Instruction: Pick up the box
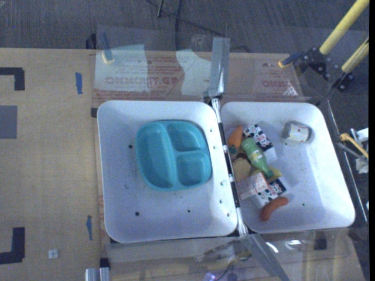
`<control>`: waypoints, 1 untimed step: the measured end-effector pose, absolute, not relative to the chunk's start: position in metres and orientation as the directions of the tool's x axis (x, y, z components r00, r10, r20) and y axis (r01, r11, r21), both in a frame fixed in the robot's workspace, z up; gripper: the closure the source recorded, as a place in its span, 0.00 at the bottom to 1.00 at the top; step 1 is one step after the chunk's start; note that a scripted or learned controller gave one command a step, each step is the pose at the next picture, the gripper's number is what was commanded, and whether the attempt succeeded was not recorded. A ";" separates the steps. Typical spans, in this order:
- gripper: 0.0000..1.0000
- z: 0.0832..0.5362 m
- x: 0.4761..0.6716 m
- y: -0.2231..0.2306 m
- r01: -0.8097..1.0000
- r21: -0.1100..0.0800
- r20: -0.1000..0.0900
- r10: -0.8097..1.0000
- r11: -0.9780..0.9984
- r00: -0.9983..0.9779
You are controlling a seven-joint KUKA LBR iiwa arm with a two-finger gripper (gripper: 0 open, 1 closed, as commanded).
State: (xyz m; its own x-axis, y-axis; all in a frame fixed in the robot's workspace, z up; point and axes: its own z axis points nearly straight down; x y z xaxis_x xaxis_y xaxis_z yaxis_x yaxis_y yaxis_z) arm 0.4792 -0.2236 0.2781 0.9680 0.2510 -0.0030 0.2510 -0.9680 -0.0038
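Pale wooden bench (47, 174) with blue tape marks, dark grey carpet (70, 7) beyond

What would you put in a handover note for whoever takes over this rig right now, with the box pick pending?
Box: black-and-white patterned, in the right bin, near its left wall, beside the green bottle. A similar patterned carton lies lower in the same pile, next to the sausage.
Left bin: holds the teal divided plate.
Done: nothing; the box lies in the bin.
Left: reach in, grasp the box, lift it.
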 end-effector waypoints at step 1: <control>1.00 0.325 0.487 -0.197 0.384 0.000 0.000 0.384 -0.923 0.923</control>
State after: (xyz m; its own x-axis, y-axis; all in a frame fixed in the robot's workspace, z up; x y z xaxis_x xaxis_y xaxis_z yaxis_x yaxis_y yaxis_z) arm 0.4873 -0.1973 0.3252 0.9234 0.3838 -0.0004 0.3838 -0.9234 -0.0004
